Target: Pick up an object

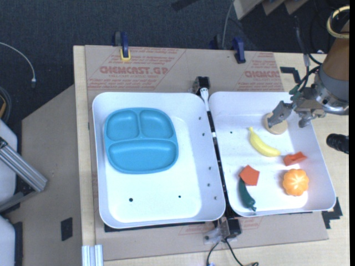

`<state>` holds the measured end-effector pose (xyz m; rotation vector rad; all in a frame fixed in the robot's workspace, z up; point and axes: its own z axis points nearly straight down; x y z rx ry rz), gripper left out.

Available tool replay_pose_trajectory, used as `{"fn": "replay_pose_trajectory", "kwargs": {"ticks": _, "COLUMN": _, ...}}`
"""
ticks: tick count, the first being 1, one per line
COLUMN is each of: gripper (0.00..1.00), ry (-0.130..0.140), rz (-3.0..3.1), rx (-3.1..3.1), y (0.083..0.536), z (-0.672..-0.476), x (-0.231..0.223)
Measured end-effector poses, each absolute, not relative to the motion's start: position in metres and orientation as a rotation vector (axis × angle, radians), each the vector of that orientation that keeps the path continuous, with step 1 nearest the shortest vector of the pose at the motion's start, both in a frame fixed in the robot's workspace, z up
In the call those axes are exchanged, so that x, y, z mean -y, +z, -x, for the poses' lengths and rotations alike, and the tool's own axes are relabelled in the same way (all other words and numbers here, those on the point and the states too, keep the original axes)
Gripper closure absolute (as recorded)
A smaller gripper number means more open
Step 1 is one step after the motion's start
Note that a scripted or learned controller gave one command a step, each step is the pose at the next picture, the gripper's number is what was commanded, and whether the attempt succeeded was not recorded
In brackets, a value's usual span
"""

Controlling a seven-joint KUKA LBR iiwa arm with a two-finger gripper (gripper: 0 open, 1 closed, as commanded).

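My gripper (290,116) hangs over the far part of the right bin (233,110), open, with nothing between its fingers. Its left finger (277,114) stands just above a small tan round object (277,128). In the same bin, nearer the front, lie a yellow banana (263,144), a small red piece (295,158), an orange tangerine (294,182), a red-orange block (250,175) and a dark green vegetable (246,196).
The left bin (161,204) holds a blue divided plate (141,139). A raised black seam (213,148) runs between the two bins. The arm's grey body (335,76) comes in over the right bin's far right corner. Blue clamps (238,49) grip the board's far edge.
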<state>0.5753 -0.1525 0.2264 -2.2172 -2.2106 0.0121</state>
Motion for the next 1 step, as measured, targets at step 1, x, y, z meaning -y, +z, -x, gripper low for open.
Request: {"fn": "replay_pose_trajectory", "kwargs": {"ticks": 1, "gripper": 0.00, "ry": 0.000, "rz": 2.222, "rx": 2.222, "y": 0.2337, "z": -0.5781, "x": 0.1522}}
